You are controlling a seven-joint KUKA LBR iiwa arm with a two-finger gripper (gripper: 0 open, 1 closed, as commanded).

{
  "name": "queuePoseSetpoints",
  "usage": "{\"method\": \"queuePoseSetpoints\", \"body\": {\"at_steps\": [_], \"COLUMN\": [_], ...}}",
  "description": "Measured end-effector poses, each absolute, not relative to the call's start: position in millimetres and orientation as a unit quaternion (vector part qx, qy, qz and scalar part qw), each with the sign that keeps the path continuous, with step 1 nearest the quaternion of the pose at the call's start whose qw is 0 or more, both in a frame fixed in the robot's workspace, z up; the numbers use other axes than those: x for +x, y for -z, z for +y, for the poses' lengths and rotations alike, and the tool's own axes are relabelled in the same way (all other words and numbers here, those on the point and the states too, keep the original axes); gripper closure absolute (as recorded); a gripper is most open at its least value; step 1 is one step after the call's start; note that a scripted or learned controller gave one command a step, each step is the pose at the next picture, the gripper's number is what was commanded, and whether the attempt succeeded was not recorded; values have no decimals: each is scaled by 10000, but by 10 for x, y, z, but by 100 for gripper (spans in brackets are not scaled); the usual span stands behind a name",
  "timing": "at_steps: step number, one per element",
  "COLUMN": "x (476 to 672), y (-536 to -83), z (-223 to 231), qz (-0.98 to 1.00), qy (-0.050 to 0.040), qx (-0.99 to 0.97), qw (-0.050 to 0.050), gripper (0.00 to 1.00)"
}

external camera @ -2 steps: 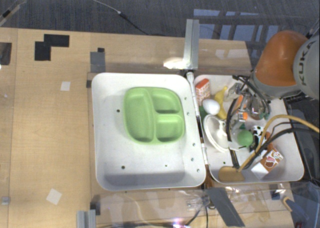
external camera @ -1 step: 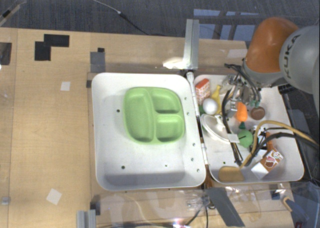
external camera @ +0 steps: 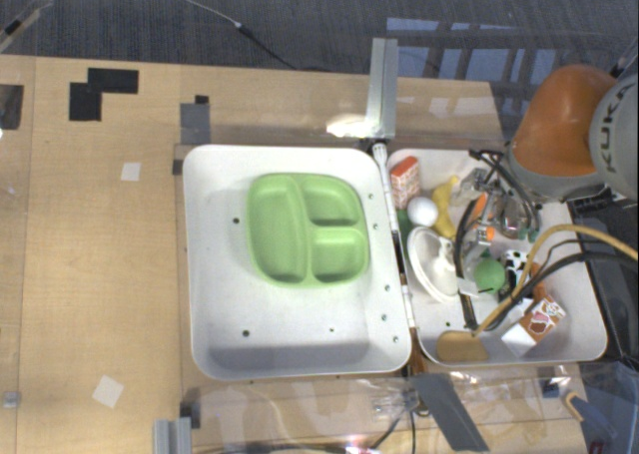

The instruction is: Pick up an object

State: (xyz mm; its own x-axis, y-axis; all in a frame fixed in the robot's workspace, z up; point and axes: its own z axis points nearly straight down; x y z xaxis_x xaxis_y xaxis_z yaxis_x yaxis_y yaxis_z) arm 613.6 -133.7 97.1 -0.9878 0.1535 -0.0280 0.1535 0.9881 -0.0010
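I've got the arm [external camera: 569,133] reaching in from the right, w/ the end effector [external camera: 486,234] down in the right bin [external camera: 589,342], buried in cables and clutter. I can't tell its state from this angle, so I won't call a grasp. Candidates all sit in that bin: a small red-and-white carton [external camera: 404,183] at the top left corner, a white ball [external camera: 424,211] just below it, a white bowl [external camera: 429,264] by the divider, a green object [external camera: 489,274] right under the tool, a yellow piece [external camera: 446,193] beside the ball, a wooden spoon [external camera: 461,344] along the bottom, and a brown-and-white carton [external camera: 539,320] at lower right. Left bin [external camera: 210,342] carries just a green divided plate [external camera: 307,229]. Risks as I judge them: items are packed touching, so closing may pinch two things or nudge the bowl; the ball prob rolls off; the cables could snag the spoon handle on lift.
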Motion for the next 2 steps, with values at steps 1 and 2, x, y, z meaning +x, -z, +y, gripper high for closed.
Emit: {"method": "queuePoseSetpoints", "body": {"at_steps": [1, 2], "x": [6400, 6274], "y": [-991, -976], "z": [-1087, -1221], "qz": [9969, 9913], "qy": [101, 9], "qx": [769, 1310], "qw": [160, 154], "gripper": [0, 0]}}
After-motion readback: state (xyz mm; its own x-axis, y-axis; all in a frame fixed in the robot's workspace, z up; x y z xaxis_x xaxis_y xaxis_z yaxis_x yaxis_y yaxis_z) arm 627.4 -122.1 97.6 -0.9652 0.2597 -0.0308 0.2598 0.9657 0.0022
